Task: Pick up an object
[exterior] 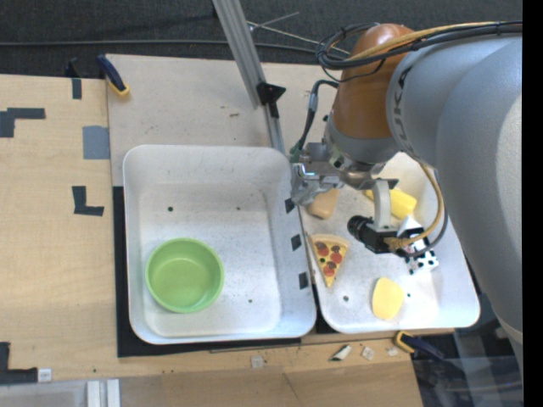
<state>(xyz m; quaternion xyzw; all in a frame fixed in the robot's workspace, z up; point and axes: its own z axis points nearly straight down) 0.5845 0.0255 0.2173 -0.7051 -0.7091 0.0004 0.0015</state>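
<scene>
At the wall between the bins: the claw [302, 189] hangs low over the shared edge, under the orange band of the arm.
Claw state: cannot tell; the wrist hides whether it is open or closed, and nothing can be seen held in it.
Likely target: a tan wedge [323, 203], just beside the claw on its right and a little nearer the camera, lying on the floor of the right bin [437, 299].
How it should handle: judged from its look, a light toy food piece, probably foam or soft plastic, with some give, and not fragile. Its sloped faces could let it squirt out of a pinch.
Where to take hold: across the thicker end, on two opposite flat sides, not on the thin tip.
What could go wrong: the wedge sits close to the bin wall, so there is little room on that side and the claw could catch the rim.
Right bin, other contents: a pizza slice [329, 258] below the claw toward the camera; a yellow lump [387, 298] further the same way and to the right; a yellow block [404, 203] well to the right; a small black-and-white cube [422, 261] beyond that.
Left bin [212, 161]: on the claw's left, holding one green bowl [184, 275], upright, well apart from the claw, in the near corner.
</scene>
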